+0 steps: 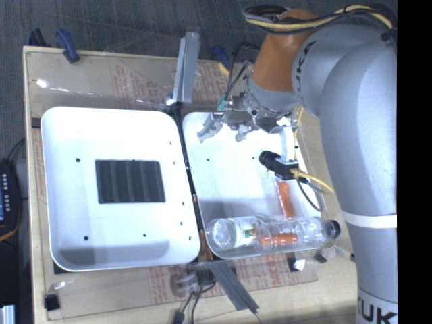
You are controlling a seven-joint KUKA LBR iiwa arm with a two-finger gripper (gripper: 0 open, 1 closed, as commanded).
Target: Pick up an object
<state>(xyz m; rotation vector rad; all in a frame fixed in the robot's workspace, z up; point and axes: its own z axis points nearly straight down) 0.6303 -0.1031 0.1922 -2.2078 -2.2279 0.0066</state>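
Nothing sits between the spread fingers of the two-finger gripper (223,129); likely the approach step; next, descend toward the clear plastic bottle (270,233) lying well below it.

arm (351,113): covers right bin's (229,181) far-right corner | orange object (286,200): too small to identify

clear glossy plastic bottle (270,233), smooth white plastic bins (61,181)
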